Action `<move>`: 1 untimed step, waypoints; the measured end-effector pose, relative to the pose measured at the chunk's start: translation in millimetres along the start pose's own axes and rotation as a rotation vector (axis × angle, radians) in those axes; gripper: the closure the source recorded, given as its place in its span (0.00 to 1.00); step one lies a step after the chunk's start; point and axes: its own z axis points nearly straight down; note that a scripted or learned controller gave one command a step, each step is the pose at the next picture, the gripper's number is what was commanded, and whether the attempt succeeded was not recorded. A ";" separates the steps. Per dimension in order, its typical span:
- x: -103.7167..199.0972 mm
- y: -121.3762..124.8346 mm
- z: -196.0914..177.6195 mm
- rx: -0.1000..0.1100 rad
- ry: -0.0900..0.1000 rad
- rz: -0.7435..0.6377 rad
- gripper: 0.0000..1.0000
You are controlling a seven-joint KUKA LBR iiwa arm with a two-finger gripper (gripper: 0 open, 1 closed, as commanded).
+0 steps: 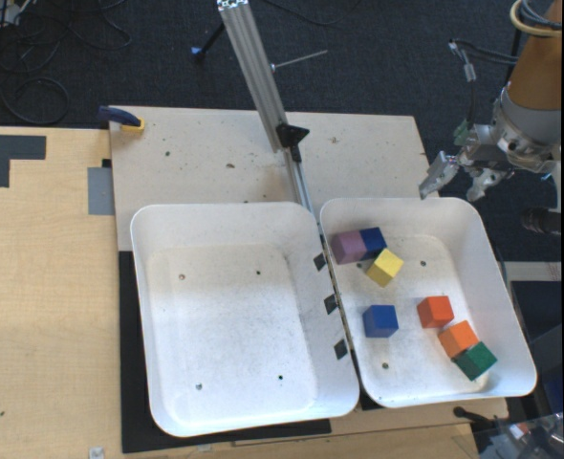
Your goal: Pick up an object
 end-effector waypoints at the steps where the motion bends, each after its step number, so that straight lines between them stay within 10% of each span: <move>1: 0.3 0.1 0.0 0.001 0.000 -0.002 0.00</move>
